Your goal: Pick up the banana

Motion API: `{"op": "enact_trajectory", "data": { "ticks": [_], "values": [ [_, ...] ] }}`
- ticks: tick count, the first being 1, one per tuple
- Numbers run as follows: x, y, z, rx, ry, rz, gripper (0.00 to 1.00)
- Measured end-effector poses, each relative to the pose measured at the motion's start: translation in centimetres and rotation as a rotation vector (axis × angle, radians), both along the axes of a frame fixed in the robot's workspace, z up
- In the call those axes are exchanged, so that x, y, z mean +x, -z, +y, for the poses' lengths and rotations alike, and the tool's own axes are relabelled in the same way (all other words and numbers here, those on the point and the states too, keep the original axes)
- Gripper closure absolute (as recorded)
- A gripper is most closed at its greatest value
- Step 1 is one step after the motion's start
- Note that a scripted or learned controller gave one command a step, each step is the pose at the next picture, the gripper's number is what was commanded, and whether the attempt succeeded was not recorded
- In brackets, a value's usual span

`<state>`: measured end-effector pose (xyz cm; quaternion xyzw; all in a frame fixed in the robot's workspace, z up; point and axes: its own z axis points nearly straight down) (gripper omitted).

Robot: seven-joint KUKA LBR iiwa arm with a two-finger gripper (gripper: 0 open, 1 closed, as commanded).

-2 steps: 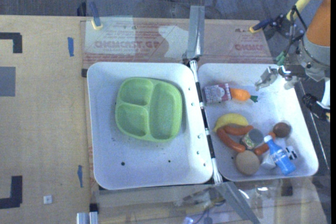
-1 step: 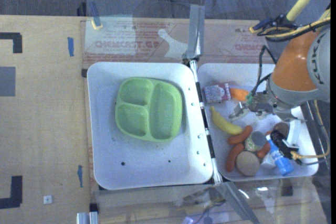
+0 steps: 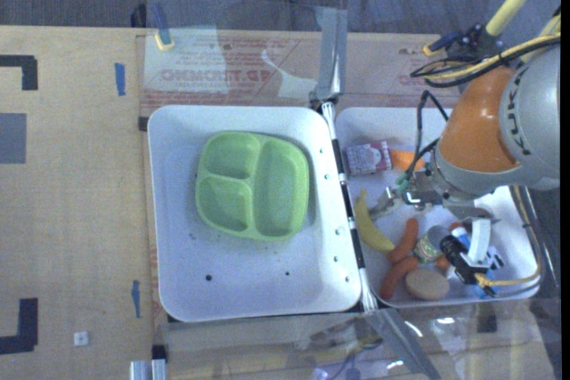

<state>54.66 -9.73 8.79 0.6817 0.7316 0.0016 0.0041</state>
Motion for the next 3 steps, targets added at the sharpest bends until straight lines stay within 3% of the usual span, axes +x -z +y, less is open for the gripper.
{"op": "enact_trajectory", "data": {
  "ticks": [1, 2, 3],
  "values": [
    [0.0, -1.0, -0.1, 0.003, 0.004, -0.002, 1.0],
    [1.2, -13.0, 12.5, 0.004, 0.262, 0.008, 1.0],
    [5.5, -18.5, 6.5, 0.002, 0.014, 0.005, 1.0]
  ]
}}
